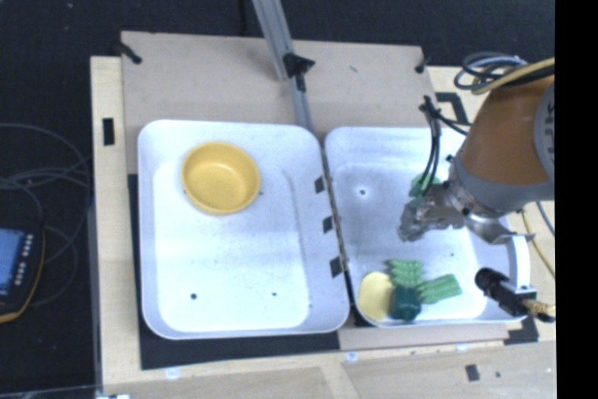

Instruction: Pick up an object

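Green toy (422, 287) lying with a yellow piece (376, 293) in the near corner of the right bin (374, 154), as the gripper (416, 221) hangs above the bin floor, apart from them; we judge a descent here could close on nothing or clip the bin wall, the cluster sitting so close to it. A yellow bowl (221, 178) sits in the left bin (224, 294). We cannot tell how the jaws stand
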Available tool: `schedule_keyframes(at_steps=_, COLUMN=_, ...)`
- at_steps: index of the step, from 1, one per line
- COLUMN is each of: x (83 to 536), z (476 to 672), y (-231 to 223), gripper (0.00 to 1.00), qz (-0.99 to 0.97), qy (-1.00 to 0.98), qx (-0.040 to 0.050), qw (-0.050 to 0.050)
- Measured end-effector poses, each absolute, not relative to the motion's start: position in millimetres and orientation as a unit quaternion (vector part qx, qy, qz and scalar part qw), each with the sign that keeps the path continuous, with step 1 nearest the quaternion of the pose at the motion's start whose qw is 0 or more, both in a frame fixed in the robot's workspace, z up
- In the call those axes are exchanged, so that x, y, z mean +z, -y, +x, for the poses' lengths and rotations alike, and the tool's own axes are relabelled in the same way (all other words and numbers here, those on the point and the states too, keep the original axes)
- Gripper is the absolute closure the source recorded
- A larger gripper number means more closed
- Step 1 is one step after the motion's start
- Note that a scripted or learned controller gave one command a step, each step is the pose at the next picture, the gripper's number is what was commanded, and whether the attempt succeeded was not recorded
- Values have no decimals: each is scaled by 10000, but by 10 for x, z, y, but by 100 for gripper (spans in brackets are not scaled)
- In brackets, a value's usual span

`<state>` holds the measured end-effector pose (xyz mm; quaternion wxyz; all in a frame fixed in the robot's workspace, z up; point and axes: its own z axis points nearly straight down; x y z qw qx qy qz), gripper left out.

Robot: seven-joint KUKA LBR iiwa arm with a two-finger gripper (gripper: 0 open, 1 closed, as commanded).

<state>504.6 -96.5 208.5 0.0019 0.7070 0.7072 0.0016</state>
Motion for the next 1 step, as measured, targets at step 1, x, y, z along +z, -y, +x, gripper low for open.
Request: schedule_keyframes(at_steps=1, x=2296, z=5052, y=968, gripper=100, qz=7070, qy=-7072, qx=9, qw=9)
